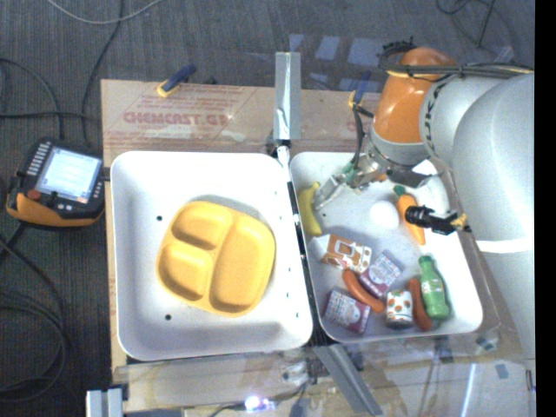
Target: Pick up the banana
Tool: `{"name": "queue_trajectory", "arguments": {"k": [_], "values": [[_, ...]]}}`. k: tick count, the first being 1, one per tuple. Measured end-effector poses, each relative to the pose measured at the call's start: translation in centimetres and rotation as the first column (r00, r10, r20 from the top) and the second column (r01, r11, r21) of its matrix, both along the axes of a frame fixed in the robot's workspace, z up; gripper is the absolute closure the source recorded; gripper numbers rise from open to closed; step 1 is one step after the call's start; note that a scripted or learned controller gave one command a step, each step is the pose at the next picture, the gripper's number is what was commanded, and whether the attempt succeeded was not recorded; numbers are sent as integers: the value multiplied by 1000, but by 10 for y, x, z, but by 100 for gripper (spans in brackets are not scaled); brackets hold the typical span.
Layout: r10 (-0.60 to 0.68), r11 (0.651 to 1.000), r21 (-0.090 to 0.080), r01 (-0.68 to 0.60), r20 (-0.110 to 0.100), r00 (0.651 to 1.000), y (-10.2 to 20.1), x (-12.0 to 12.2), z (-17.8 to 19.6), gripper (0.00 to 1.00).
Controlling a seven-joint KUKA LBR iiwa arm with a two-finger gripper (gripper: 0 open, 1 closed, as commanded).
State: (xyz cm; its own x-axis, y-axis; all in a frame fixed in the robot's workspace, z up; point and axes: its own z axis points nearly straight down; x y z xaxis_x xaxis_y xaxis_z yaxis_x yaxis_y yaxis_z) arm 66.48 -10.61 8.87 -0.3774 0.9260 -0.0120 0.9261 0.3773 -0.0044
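Banana (307,211) lies just left of my end effector (334,187), against the right bin's (469,315) left wall; whether my fingers are apart I cannot tell. Faint red lettering on the table (174,115) beyond stays unreadable.

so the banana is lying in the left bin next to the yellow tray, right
Not quite. The camera view shows the banana in the right bin, along its left wall, among the other food items. The yellow tray sits by itself in the left bin.
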Motion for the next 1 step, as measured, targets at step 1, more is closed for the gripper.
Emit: {"name": "queue_trajectory", "arguments": {"k": [1], "values": [[314, 949, 27, -313, -15, 949, -52, 1, 0, 0]]}}
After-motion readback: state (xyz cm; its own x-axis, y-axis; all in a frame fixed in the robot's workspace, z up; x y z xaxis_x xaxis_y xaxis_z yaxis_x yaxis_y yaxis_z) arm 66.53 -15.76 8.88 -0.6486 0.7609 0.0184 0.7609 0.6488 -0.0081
